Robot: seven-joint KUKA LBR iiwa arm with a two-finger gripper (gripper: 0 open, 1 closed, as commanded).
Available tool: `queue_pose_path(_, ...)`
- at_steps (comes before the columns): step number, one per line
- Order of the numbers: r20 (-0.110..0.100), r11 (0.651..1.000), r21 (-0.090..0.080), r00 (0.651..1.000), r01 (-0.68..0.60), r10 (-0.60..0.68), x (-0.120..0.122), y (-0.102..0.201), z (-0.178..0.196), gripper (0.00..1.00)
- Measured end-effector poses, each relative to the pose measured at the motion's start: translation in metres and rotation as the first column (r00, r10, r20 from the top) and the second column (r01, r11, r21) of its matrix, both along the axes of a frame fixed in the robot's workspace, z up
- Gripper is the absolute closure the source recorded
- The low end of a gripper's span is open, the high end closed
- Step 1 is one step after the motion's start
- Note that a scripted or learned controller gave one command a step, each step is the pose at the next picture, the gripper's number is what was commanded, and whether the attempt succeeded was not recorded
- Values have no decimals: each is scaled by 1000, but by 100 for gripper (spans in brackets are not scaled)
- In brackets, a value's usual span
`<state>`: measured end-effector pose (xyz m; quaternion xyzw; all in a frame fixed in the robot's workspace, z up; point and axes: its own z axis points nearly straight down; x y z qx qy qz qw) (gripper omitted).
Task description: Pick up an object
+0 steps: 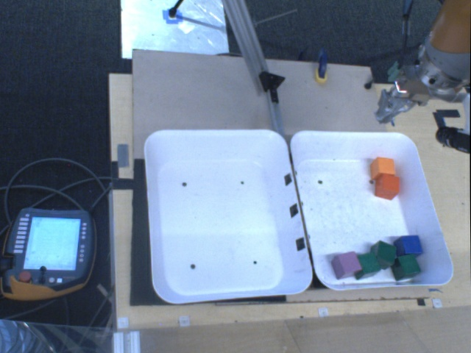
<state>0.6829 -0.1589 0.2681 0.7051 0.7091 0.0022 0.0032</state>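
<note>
Nothing is picked yet: our gripper (388, 109) hangs above the right bin (430, 219), whether apart or together we cannot tell, blocks (385, 179) untouched.

Grey arm with orange band (450, 28) cut off at top-right edge. Small metal hand (388, 107) too blurry to read. Rear dark green block (405, 268) partly hidden behind blue cube (408, 245).

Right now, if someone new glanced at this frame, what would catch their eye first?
Probably the two bright orange blocks touching each other near the far side of the right white bin, and the cluster of a purple cube, dark green blocks and a blue cube packed into its near right corner. Next, the grey arm's pincer sits beyond that bin's far rim, over the bench, away from every block.
</note>
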Motion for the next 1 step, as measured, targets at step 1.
queue_pose_path(1,-6,1000,4,1000,-5,5,-4,63,-8,100)
